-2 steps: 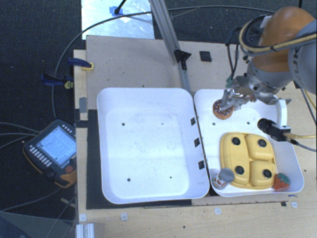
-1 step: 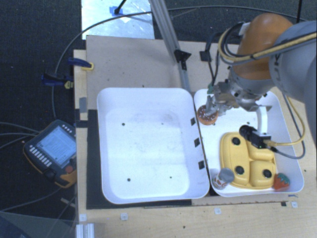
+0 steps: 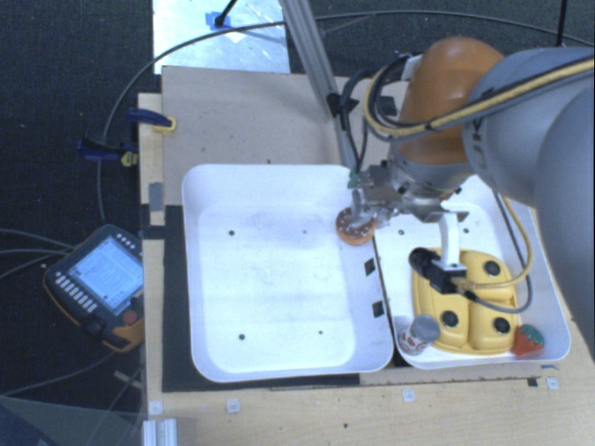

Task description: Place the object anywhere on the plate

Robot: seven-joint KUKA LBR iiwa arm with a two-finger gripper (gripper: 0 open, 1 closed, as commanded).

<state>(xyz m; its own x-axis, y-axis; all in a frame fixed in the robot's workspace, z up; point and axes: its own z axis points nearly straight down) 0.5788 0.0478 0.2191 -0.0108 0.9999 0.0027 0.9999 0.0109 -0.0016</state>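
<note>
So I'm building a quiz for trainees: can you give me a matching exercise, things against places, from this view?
Things:
1. yellow tray
2. strawberry
3. small round brown object
4. teach pendant

Places:
A. on the floor left of the bench
B. right bin's near right corner
C. at the left bin's right rim, under the end effector
D. lying in the right bin

Pairs: 1-D, 2-B, 3-C, 4-A
</note>
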